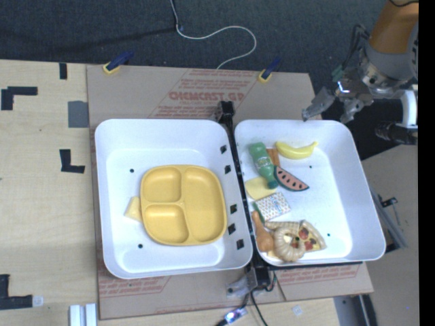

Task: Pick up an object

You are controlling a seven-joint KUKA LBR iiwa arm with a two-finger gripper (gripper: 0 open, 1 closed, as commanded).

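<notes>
A grey arm with an orange band reaches in from the right, its gripper hovering above the far rim of the right bin, fingers spread apart and holding nothing. The right bin carries a cluster of toy food along its left side: a banana at the far end, a green bottle just left of it, a watermelon slice near the middle, a yellow wedge and a patterned square nearer, and a pizza slice touching a doughnut at the near edge. The left bin holds a yellow divided plate with a pale yellow piece tucked against its left side.

The banana lies closest to the gripper and sits apart from its neighbours, making it the likeliest pick. It appears to be light, stiff moulded plastic with a smooth, probably slippery skin. A hold across its thick middle, fingers closing over the narrow width rather than along the curve, looks soundest; a pinch near either tapered end could let it squirt out. The flatter pieces, such as the watermelon slice and patterned square, would likely be harder to get fingers under.
</notes>
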